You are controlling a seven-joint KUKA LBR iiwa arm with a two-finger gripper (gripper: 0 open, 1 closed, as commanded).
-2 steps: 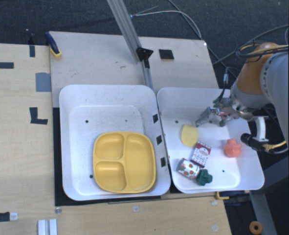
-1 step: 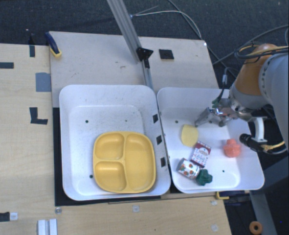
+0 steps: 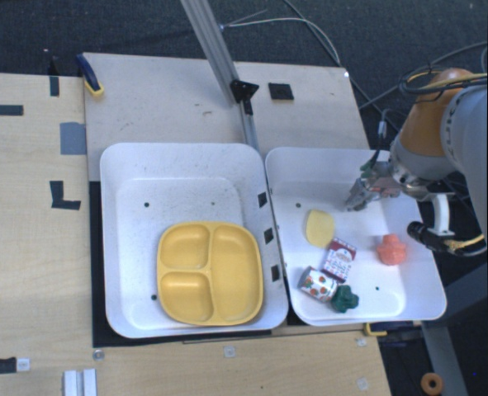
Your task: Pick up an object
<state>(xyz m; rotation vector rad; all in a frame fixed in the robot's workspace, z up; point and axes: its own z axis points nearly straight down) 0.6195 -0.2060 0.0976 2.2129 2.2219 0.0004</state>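
The step in hand is judged to be the approach to a pick. To do it well, the arm should commit to one isolated target, centre the fingers over it and descend straight, keeping clear of the bin wall. The pale yellow rounded piece (image 3: 319, 227) lies alone just below and to the left of the gripper (image 3: 358, 200) and appears the nearest candidate. The small orange-red lump (image 3: 391, 250), below and to the right of the gripper, also stands free. The red-and-white carton (image 3: 338, 261), the red-patterned can on its side (image 3: 317, 285) and the small dark green item (image 3: 345, 299) lie clustered further below, touching or nearly so; a pick there risks a poor grasp.

The right-hand shallow white bin (image 3: 286, 167) holds all five objects. The left-hand shallow white bin (image 3: 120, 172), well to the gripper's left, holds a yellow compartment tray (image 3: 210, 272).

The grey arm with its orange band (image 3: 429, 126) reaches in from the right, the wrist angled down and leftward. The gripper is low over the upper floor of the right-hand bin. No object is seen between the fingers; whether they are parted or closed cannot be told.
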